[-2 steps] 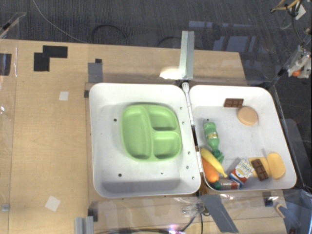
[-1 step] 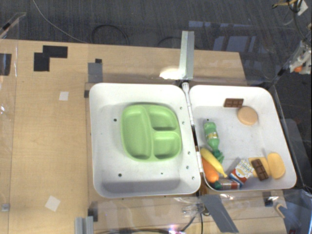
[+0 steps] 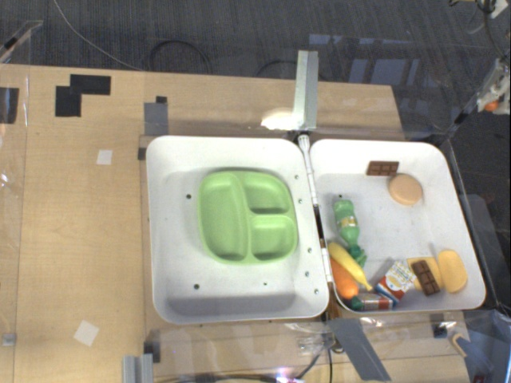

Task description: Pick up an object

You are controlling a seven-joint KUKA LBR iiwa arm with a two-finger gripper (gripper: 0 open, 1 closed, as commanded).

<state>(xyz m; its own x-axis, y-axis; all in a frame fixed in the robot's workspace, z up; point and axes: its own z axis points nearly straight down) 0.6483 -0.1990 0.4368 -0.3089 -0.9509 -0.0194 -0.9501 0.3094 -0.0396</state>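
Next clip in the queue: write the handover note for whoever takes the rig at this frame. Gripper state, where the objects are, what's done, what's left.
Gripper: nothing to report from this frame.
Left bin: holds a green divided plate, nothing on it.
Right bin: all the pickable items. Chocolate bar and tan disc near the far wall; green bottle by the divider; banana, orange piece, small carton, second chocolate bar and yellow piece along the near edge.
Done: nothing lifted.
Left: pick one object. The tan disc sits apart and looks easiest.
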